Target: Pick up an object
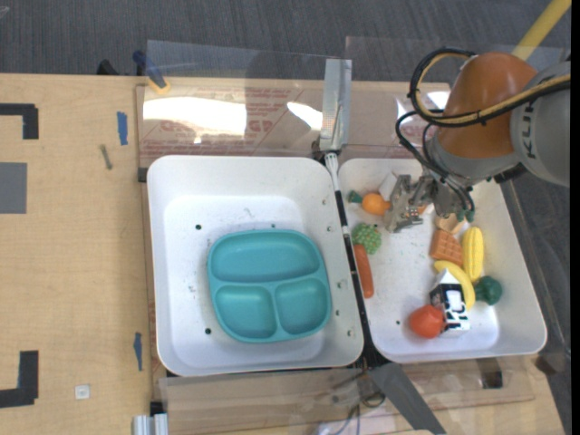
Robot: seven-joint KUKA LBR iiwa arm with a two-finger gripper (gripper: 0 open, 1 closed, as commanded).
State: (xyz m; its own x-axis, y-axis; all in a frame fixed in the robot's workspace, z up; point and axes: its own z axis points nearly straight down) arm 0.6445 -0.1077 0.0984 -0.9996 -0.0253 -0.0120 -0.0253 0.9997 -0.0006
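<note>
My gripper [407, 210] hangs over the back left part of the right bin [517, 333], below the orange wrist band. Its two fingers stand apart, open, with nothing between them. A small orange fruit [373, 203] lies just left of the gripper. A green leafy toy [367, 236] and a carrot [363, 271] lie along the bin's left wall. Right of the gripper sit an orange waffle piece [445, 244], a yellow corn cob [472, 247], a banana [457, 280] and a dark green piece [489, 289]. A red tomato [424, 321] and a black-and-white item [454, 308] lie near the front.
The left bin [172, 207] holds a teal divided plate [269, 284]. A raised wall [344, 243] separates the two bins. A clear plastic sheet and a metal post [335, 107] stand behind the bins. The arm's cables loop above the right bin's back edge.
</note>
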